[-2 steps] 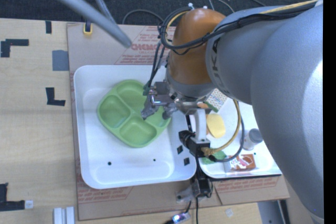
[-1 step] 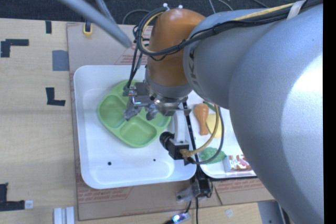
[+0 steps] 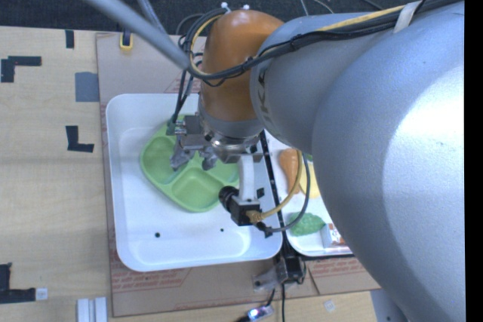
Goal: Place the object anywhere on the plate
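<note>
The big grey arm (image 3: 362, 132) is being stretched over the desk (image 3: 45, 162) and the left bin (image 3: 128, 230). The green plate (image 3: 192, 188) is being kept in that bin. The tool (image 3: 192, 154) is being hung right over the plate. An orange thing (image 3: 289, 162) is being left in the right bin (image 3: 306, 243).

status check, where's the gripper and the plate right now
Gripper low over green plate in left bin. Orange object in right bin, behind arm. Nothing seen on the plate.
</note>
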`<action>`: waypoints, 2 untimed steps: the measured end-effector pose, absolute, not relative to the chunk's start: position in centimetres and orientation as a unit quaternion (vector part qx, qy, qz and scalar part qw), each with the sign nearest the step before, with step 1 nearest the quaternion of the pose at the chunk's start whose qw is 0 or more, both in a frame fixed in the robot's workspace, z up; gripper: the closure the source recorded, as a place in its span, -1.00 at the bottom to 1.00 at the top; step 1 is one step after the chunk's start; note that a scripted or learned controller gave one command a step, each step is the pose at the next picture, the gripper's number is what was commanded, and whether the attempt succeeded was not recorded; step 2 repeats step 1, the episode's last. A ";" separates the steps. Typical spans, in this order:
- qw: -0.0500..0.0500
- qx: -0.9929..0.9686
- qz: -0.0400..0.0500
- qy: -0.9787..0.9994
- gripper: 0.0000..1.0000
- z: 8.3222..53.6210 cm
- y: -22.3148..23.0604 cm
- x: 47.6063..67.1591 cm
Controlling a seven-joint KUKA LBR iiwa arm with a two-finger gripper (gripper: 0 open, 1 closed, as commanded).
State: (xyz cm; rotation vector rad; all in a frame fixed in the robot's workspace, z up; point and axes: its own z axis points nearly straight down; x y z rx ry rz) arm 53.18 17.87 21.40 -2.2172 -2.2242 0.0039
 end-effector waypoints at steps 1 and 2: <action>0.001 -0.706 0.001 -0.708 -1.00 21.4 17.8 53.1; 0.001 -0.706 0.001 -0.708 -1.00 21.4 17.8 53.1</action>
